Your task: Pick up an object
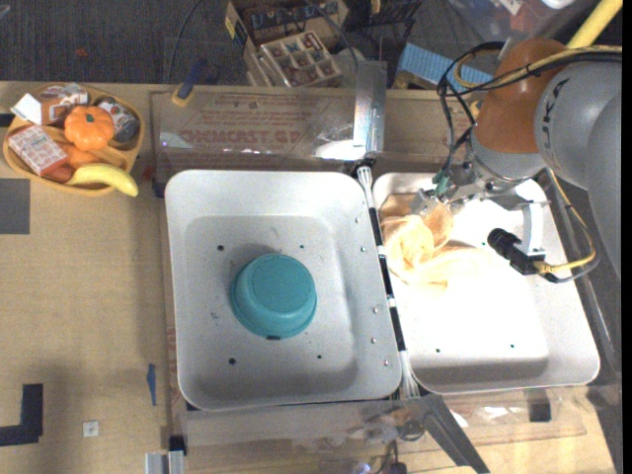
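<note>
Heads up first on the gripper [437,197]: you can't tell if it's open or closed, because it's a small blur under the grey arm [578,117] and it melts into the pale stuff below it. It sits at the back left corner of the right bin [553,358], right over a crumpled yellowish thing [420,243]. You can't tell if that's cloth or a bag, or whether the gripper is touching it or just above it. The arm's big orange band [518,87] covers the bin's back edge, and a black part [509,246] with a yellow cable hangs over the bin floor. The arm itself is cut off at the right edge. The bench [79,314] is plain tan wood, and behind it you get dark floor with a jumble of boxes and crates [286,38]. Against the back of the bins there's a clear plastic box [262,131]. In the left bin [197,205] a teal bowl [275,294] lies upside down near the middle, well apart from the gripper. Up at the bench's far left corner, a yellow dish [20,151] holds a toy pumpkin [89,126], a banana [104,177] and some little cartons.
</note>
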